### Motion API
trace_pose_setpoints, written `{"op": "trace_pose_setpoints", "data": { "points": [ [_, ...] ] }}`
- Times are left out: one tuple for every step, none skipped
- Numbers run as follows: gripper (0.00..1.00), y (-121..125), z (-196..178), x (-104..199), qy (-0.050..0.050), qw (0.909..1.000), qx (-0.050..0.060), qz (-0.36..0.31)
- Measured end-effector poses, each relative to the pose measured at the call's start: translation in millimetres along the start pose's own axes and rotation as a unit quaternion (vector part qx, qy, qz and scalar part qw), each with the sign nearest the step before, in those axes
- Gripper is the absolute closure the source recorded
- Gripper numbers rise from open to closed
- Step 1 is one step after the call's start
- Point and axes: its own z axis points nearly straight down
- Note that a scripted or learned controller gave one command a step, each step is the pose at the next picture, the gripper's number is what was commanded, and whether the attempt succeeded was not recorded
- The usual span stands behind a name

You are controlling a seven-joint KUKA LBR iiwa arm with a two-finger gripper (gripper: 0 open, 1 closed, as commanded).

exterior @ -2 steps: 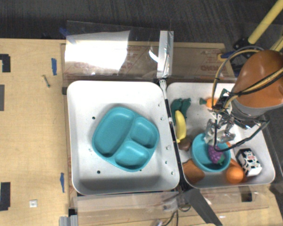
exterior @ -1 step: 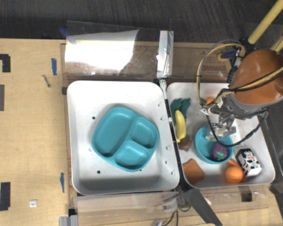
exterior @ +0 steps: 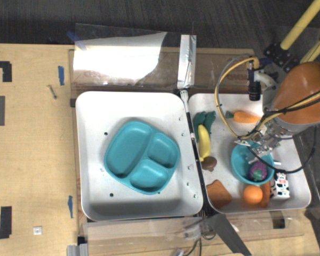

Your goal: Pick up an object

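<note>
Teal and shallow, the small bowl in the right bin has a purple ball in it, and the gripper hangs right over that bowl. The purple ball looks like the thing to go for, since it lies just below the fingertips and a little toward the bowl's near side. Whether the fingers are apart or together I cannot tell; metal and cable blur them. To do this step well, the arm should come straight down so the fingers straddle the ball rather than the bowl's rim, which could catch a fingertip and tip the bowl. An orange ball sits just outside the bowl, touching its near edge, and a banana lies by the bin's left wall. Nothing is seen held between the fingers.
</note>
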Motion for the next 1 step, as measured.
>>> {"op": "trace_pose_setpoints", "data": {
  "points": [
    [1.00, -68.1, 1.2, -17.4, -0.001, 0.9995, -0.001, 0.030]
  ]
}}
